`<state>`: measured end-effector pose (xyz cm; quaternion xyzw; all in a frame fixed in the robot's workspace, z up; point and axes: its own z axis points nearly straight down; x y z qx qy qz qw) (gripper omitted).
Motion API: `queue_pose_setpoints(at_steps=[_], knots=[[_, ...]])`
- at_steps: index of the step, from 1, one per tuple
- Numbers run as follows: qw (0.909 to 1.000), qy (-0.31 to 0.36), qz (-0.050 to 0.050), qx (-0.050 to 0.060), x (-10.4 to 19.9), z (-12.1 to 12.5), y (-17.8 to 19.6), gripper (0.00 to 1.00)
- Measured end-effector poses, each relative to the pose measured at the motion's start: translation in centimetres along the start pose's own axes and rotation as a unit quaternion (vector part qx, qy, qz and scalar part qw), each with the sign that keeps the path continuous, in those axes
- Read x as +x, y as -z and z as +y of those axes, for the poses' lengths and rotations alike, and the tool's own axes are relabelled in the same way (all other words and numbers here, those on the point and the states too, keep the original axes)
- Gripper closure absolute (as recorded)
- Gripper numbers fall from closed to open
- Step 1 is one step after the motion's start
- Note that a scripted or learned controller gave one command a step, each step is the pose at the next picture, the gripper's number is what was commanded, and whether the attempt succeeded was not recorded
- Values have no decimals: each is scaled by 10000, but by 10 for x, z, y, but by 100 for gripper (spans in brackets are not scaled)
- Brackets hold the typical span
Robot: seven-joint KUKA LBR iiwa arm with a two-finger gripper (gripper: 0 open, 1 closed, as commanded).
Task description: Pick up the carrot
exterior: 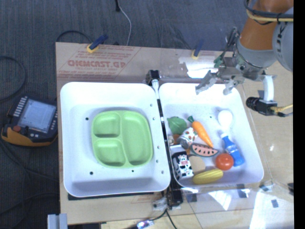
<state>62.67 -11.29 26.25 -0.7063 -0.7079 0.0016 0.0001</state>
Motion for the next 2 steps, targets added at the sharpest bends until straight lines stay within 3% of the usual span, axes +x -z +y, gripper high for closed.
queue_pose_setpoints(at_steps=[1,2], knots=[[9999,113,10,74,-20,-39,-125,0],[9993,358,-16,-70,-10,-51,-170,0]])
